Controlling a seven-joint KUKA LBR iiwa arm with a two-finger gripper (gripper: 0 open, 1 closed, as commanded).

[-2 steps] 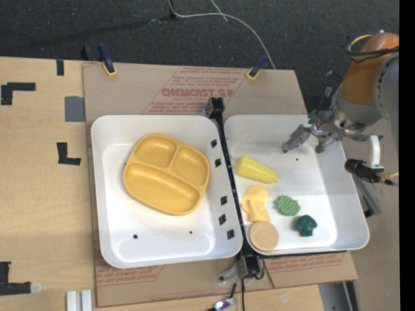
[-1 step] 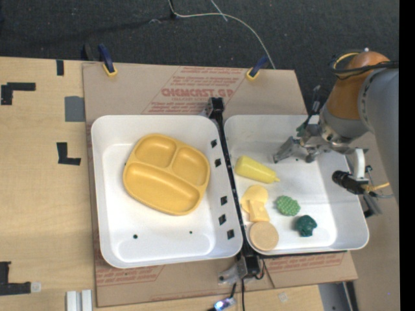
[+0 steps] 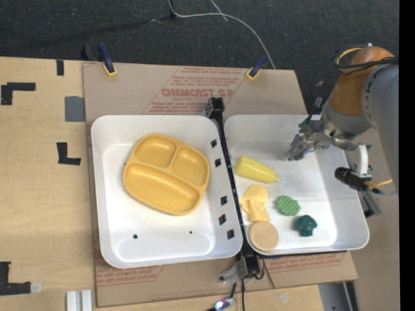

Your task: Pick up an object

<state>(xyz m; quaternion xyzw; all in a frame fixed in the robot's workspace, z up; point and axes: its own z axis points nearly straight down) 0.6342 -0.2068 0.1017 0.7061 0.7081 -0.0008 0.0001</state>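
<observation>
The right bin holds several toy foods: a yellow cone-shaped piece, a pale yellow flat piece, a light green bumpy ball, a dark green broccoli-like piece and a tan round disc. My gripper hangs low over the upper right part of that bin, to the right of the yellow cone and apart from it. Nothing shows between its fingers.
The left bin carries a yellow divided plate. A black divider runs between the bins. My grey arm with its orange band reaches in from the right. Blue clamps grip the cardboard at the back.
</observation>
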